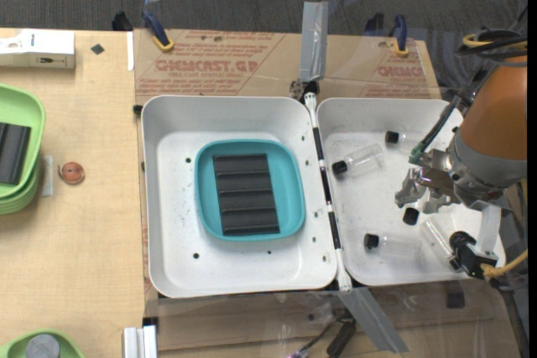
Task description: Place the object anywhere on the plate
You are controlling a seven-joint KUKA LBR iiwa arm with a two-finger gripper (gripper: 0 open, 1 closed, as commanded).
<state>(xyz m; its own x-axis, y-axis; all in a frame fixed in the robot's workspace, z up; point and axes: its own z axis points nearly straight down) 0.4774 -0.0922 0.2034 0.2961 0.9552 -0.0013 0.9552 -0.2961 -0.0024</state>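
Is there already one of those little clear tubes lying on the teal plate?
No. The teal plate carries just its dark ribbed insert, and the clear vials lie in the right bin.

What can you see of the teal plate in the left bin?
The teal plate is a rounded rectangle with a raised rim, likely plastic, lying flat near the middle of the left bin. A dark ribbed insert with four crosswise ridges covers its centre. Only the bin floor touches it; the gripper is over the right bin.
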